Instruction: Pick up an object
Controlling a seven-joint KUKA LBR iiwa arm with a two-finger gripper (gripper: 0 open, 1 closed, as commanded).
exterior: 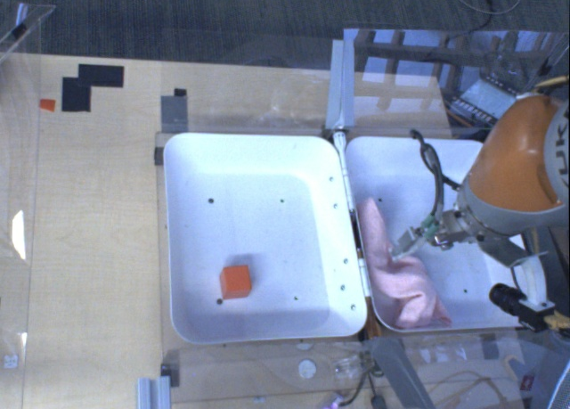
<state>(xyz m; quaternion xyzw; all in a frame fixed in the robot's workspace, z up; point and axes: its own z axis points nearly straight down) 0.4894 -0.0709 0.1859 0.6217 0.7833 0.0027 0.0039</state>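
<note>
A pink cloth [398, 275] lies crumpled along the left side of the right bin [463, 162], running from the divider down to the bin's front edge. My gripper [411, 244] reaches in from the right and sits low over the cloth's middle, its tips at or just above the fabric. An orange cube [236, 282] rests in the left bin [249, 167], near the front left.
The arm's orange band and grey wrist [521, 167] cover the right bin's right side. A metal divider [349, 220] separates the two bins. Black markers [89, 85] lie on the bench at far left.
</note>
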